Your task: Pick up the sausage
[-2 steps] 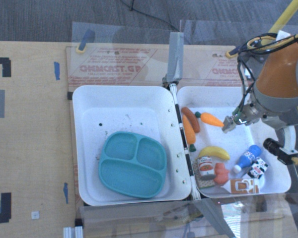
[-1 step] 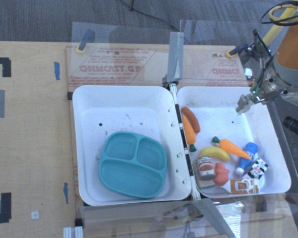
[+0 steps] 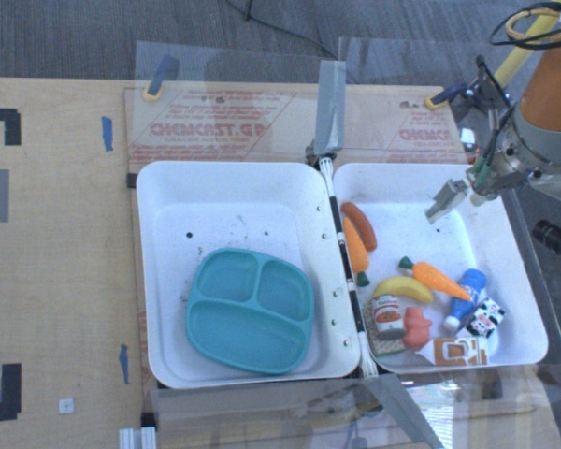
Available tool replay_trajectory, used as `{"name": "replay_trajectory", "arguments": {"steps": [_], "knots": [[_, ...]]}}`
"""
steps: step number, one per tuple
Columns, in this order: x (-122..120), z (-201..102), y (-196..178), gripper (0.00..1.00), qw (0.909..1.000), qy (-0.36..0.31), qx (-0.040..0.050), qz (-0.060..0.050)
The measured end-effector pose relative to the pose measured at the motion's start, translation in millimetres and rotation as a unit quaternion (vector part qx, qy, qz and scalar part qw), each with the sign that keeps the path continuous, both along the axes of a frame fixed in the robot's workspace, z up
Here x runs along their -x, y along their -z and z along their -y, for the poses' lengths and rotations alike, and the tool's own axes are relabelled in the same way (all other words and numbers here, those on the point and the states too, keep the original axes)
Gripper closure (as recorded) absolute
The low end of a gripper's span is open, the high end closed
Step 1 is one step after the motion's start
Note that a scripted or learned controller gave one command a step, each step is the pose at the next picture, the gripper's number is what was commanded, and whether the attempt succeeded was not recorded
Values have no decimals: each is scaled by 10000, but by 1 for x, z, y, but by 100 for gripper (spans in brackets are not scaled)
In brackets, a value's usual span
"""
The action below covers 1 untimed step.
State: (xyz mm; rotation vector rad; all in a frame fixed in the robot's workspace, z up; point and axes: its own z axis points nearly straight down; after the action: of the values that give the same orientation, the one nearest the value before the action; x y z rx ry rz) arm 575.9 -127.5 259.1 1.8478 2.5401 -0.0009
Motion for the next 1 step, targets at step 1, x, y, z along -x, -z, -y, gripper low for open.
{"name": "replay_trajectory", "arguments": {"steps": [1], "knots": [[12, -60, 49, 0, 9872, 1596, -6, -31]]}}
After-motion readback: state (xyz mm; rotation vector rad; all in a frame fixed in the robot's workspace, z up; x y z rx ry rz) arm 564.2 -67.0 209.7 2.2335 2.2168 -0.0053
